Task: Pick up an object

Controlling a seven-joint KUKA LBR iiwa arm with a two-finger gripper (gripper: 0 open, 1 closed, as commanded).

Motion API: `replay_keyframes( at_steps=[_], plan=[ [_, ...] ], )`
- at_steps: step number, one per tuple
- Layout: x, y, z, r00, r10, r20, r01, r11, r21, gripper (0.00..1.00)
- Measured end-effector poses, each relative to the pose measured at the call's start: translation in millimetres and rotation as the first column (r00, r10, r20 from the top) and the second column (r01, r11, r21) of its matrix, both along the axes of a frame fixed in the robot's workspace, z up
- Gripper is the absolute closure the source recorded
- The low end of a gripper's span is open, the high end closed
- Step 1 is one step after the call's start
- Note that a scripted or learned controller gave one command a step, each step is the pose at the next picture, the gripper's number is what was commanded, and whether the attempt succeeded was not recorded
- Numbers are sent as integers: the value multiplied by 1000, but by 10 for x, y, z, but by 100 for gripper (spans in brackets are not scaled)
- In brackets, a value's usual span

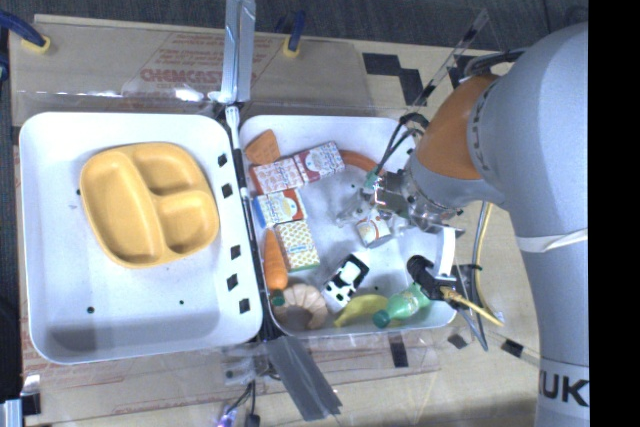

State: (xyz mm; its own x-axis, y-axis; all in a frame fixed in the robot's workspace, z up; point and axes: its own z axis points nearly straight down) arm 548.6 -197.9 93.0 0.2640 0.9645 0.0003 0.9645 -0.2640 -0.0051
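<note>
Pincer, grip state impossible to tell, low in right bin beside small white cup

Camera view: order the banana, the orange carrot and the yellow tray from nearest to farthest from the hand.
From the hand in the right bin:
1. Banana, right bin's near edge, below the hand.
2. Orange carrot, along that bin's left wall.
3. Yellow tray, in the left bin.

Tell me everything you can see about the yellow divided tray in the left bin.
The yellow tray is a rounded, matte piece that looks like plastic, with three compartments: a long one along its left side and two smaller ones on the right. It lies flat and right side up, turned slightly askew, on the floor of the left bin, toward the upper half. It touches the bin floor alone.
</note>
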Motion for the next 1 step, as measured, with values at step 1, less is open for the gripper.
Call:
replay_keyframes(
  at_steps=[1],
  plan=[
    [1, 9, 87, 1000, 6, -3, -6, 1000, 2, 100]
  ],
)
